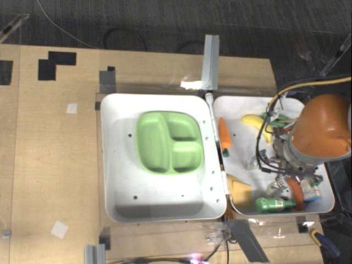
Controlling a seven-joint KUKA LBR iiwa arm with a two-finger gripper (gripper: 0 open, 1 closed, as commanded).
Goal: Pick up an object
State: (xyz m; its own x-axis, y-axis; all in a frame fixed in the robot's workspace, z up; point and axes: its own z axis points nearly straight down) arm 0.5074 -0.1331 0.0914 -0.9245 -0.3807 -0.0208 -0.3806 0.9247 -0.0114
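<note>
The right bin (240, 108) holds a yellow banana (252, 122) at the back, an orange carrot (224, 134) along its left wall, a tan wedge (240, 189) at the front left and a green bottle (273, 204) lying at the front. A red item (297, 192) and a small colourful box (311, 193) lie at the front right. My gripper (281, 183) reaches down into the front right of this bin, just above the green bottle and beside the red item. The arm's orange band (325, 126) and its cables cover most of it.
The left bin (118, 147) carries a green divided tray (168, 142). A grey metal post (210, 62) stands behind the seam between the bins. Wooden bench surface (49, 164) spreads to the left.
</note>
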